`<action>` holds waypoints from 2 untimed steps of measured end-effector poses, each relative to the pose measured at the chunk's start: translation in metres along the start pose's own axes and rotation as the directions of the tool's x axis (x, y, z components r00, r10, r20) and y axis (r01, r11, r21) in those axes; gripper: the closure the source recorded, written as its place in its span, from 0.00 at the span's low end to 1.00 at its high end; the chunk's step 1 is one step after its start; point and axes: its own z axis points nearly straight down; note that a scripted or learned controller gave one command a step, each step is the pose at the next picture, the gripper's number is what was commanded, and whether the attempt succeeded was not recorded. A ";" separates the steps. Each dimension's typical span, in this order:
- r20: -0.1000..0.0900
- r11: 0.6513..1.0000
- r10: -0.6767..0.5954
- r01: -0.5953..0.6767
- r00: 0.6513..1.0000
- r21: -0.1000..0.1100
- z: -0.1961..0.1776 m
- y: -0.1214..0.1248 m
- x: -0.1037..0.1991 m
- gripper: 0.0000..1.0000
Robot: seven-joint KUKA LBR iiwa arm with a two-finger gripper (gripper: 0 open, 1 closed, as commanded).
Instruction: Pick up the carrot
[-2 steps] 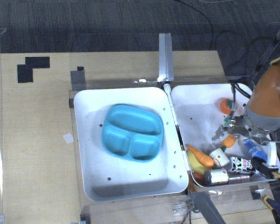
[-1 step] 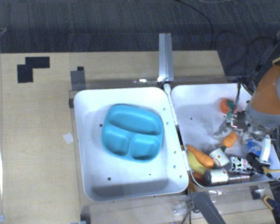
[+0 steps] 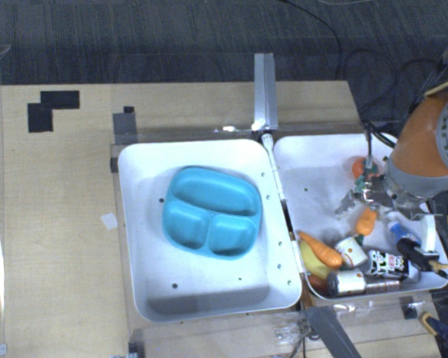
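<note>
Carrot (image 3: 321, 249) lies at the right bin's (image 3: 314, 156) seven o'clock, touching a yellow piece (image 3: 312, 263). Gripper (image 3: 368, 193) hovers at its two o'clock; jaw state cannot be told. Approach along the carrot's free upper side.

Glossy blue plastic tray (image 3: 211, 210), smooth white plastic bins (image 3: 151, 279), matt wood bench (image 3: 51, 225), shiny orange carrot (image 3: 322, 249)

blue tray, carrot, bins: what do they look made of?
Blue tray: likely moulded plastic, semi-gloss; uniform colour, rounded compartments, soft highlights.
Carrot: probably a plastic or rubber toy; even orange, smooth skin. Too small to be sure.
Bins: white, smooth, with rounded corners and raised rims; plastic or painted sheet metal, hard to tell which.
</note>
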 end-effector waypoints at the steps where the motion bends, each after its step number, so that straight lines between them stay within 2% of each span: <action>1: -0.003 1.000 -0.003 0.003 1.000 -0.005 -0.012 0.002 0.003 1.00; 2: -0.001 0.997 0.071 -0.071 0.997 0.008 -0.117 0.018 0.035 1.00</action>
